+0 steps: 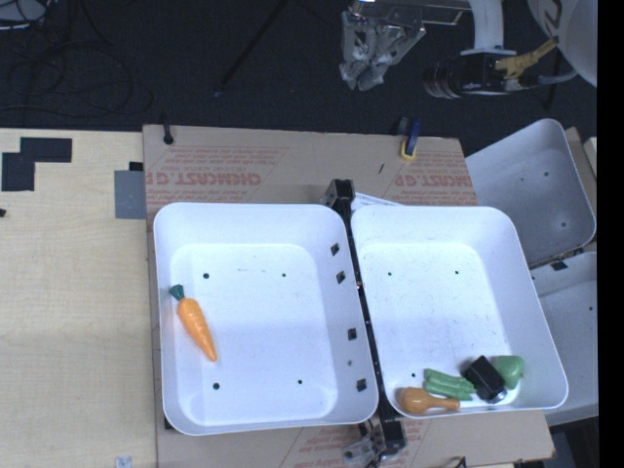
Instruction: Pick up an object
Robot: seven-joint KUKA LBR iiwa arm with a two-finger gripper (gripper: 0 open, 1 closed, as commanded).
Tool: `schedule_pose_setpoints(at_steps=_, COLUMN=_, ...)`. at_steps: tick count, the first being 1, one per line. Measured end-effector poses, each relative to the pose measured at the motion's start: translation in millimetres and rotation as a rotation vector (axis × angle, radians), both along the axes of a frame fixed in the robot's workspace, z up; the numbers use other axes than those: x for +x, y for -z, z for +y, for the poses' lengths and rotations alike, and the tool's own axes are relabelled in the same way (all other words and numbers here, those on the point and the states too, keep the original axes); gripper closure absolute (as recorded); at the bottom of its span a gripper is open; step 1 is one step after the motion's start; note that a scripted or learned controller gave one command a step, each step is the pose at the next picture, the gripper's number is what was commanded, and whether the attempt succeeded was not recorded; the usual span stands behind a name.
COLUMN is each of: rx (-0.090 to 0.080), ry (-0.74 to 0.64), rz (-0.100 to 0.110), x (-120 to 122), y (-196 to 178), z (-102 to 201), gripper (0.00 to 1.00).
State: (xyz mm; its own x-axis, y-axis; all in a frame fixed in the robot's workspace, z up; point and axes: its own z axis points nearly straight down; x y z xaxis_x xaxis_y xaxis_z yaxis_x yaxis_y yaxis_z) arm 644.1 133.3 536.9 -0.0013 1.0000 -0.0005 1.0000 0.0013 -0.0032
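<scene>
An orange toy carrot (196,329) with a green top lies near the left wall of the left bin (249,217). In the front right corner of the right bin (439,224) a small cluster sits together: a yellow-orange pear-shaped toy (425,401), a green pod (448,384), a black block (485,377) and a green piece (508,367) behind it. My gripper (369,66) hangs high beyond the far edge of the bench, well away from both bins and from every object.
A black divider with clips (353,300) runs between the two bins. Both bins rest on a cardboard sheet (292,164). A grey metal tray (546,188) lies to the right, and a blue-and-yellow clamp (409,139) stands at the cardboard's far edge.
</scene>
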Motion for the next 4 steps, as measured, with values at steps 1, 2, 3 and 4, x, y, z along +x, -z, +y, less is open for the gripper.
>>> schedule_pose_setpoints(at_steps=1, rx=0.000, ry=0.000, rz=0.000, x=0, y=0, z=16, gripper=1.00)
schedule_pose_setpoints(at_steps=2, rx=0.000, ry=0.001, rz=0.000, x=0, y=0, z=31, gripper=1.00)
schedule_pose_setpoints(at_steps=3, rx=0.000, ry=0.000, rz=0.000, x=0, y=0, z=47, gripper=1.00)
schedule_pose_setpoints(at_steps=4, rx=0.000, ry=0.000, rz=0.000, x=0, y=0, z=63, gripper=1.00)
